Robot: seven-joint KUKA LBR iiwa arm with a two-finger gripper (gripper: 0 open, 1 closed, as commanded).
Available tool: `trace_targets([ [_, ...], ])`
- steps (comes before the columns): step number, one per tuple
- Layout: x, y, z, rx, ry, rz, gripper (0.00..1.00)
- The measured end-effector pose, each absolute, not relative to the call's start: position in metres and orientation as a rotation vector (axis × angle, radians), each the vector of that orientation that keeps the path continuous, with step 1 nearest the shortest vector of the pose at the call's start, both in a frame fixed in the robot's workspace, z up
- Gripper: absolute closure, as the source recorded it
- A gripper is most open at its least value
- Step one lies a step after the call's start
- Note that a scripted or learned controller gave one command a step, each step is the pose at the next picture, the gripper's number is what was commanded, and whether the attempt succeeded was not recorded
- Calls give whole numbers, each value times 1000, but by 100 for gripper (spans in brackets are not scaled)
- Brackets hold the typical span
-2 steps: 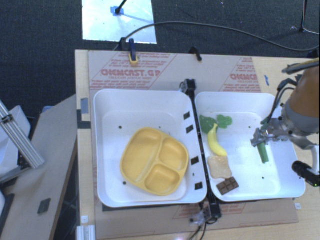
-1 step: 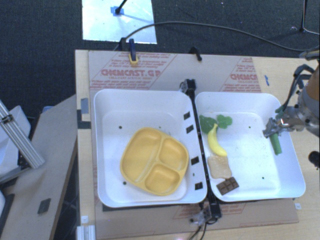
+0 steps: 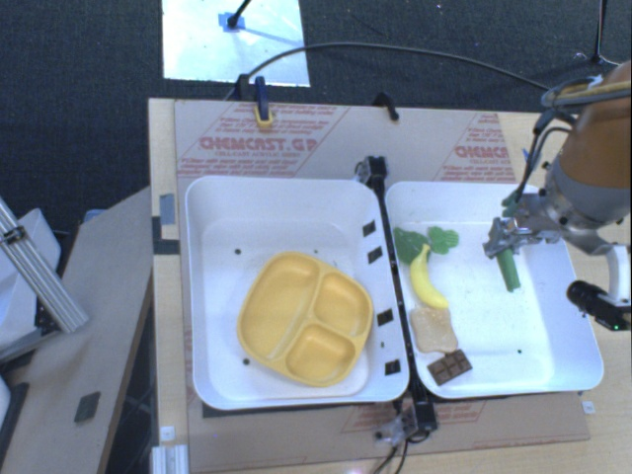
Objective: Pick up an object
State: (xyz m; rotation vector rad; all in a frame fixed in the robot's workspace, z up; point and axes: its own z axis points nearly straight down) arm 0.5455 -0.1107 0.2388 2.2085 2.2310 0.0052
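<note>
Green plastic stick-shaped toy (image 3: 509,270) lies in the right white bin (image 3: 553,358) just below the metal two-finger gripper (image 3: 502,242), whose grip I cannot tell, so grasping seems underway and lifting comes next.

Two white bins (image 3: 296,200), the left holding a yellow divided tray (image 3: 304,317), the right holding green leafy pieces (image 3: 427,239), a yellow banana (image 3: 427,278), a tan bread slice (image 3: 434,329), a dark brown chocolate square (image 3: 450,366) and a green stick (image 3: 509,271).
</note>
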Motion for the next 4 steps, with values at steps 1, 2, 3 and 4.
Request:
trace_targets([
  [1,554,-58,229,2211,2233,3,100],
  [2,569,-2,239,2209,2233,7,100],
  [3,585,53,225,2210,2233,4,100],
  [4,614,106,224,2210,2232,7,100],
])
